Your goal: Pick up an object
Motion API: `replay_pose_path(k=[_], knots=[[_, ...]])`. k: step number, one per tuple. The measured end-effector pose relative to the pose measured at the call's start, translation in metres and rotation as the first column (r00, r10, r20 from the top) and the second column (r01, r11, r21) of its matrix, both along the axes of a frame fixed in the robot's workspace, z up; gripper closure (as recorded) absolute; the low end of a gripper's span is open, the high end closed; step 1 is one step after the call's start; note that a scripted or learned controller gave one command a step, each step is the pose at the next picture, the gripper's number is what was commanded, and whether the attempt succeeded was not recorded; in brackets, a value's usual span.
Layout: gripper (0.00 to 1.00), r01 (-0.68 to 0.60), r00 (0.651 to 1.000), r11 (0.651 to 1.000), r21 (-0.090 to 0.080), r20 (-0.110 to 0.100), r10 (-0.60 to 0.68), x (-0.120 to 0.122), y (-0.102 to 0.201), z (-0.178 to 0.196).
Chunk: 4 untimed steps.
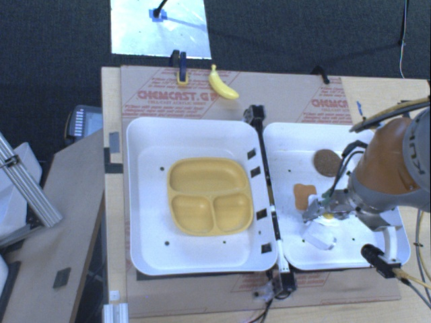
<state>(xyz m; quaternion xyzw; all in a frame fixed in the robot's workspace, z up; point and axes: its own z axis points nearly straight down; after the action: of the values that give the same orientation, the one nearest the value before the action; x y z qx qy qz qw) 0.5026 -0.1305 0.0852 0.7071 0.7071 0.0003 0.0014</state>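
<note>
My pincer (322,212) low in the right bin (286,147), fingers hidden so I cannot tell its state, orange piece (303,195) just beside it, brown disc (327,161) further back, yellow tray (207,196) in left bin (145,147)

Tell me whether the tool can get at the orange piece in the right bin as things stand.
Probably yes. The orange piece lies flat and uncovered on the right bin floor, just beside the tool. The brown disc sits apart from it, so nothing blocks the approach from above.
</note>
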Motion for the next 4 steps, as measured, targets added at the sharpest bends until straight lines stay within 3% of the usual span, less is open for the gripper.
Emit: replay_pose_path(k=[1, 3, 4], knots=[[1.00, 0.001, 1.000, 1.000, -0.001, 0.004, -0.001, 0.001, 0.000, 0.012], [1.00, -0.004, 1.000, 1.000, 0.000, 0.005, 0.004, 0.013, 0.001, 0.126], [1.00, -0.010, 1.000, 1.000, 0.004, 0.000, 0.010, 0.026, 0.058, 0.120]])
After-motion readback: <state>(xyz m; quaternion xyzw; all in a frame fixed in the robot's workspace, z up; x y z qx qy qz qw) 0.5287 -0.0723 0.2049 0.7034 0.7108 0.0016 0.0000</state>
